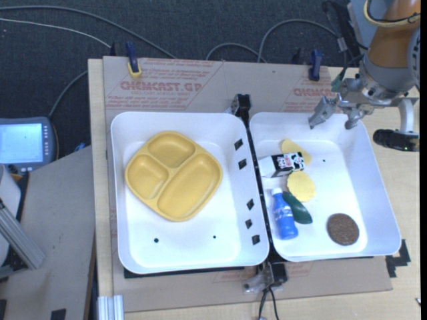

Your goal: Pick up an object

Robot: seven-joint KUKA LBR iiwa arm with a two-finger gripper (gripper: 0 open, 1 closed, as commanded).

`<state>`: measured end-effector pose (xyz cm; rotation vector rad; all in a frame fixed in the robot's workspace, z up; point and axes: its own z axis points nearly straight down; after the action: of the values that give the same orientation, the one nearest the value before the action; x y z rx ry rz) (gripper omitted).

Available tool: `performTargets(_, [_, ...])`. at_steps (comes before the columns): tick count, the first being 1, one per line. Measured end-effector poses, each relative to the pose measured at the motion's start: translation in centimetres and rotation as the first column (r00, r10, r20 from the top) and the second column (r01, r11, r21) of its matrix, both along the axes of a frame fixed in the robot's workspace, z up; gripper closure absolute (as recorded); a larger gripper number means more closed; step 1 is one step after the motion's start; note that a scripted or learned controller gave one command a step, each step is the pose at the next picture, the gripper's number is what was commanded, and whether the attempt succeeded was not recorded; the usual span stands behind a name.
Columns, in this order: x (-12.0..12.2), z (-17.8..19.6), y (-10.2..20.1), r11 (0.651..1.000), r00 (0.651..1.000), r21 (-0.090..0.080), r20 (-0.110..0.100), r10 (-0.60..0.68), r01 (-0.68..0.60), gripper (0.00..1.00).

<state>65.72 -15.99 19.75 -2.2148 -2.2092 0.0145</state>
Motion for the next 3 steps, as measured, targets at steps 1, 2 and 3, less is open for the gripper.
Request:
performTargets(1, [0.3, 1.0, 0.0, 1.000, 1.000, -0.003, 0.016, 0.003, -0.003, 0.00])
performTargets(2, [0.1, -3.2, -0.2, 1.000, 1.000, -0.002, 0.011, 0.003, -0.003, 0.00])
performTargets(3, [0.6, -8.9, -1.0, 1.000, 1.000, -0.002, 0.012, 0.003, -0.003, 0.00])
